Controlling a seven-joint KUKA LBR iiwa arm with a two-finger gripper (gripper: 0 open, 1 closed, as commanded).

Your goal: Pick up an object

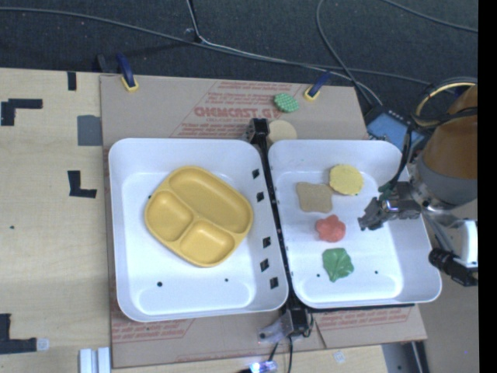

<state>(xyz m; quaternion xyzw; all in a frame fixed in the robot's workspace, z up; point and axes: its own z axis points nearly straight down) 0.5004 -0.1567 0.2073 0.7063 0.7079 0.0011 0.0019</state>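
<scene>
The pincer [371, 218] hangs low at the right side of the right bin [411, 286], its spread impossible to tell; left of it lie a red piece [331, 228], a green piece [337, 263], a tan piece [314, 197] and a yellow round [345, 179]. A yellow divided tray [199, 215] sits in the left bin [128, 286].

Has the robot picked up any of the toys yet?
Not yet. The hand hangs over the right bin with nothing in it. The yellow, tan, red and green toys all lie in the bin. Picking one up is left.
</scene>
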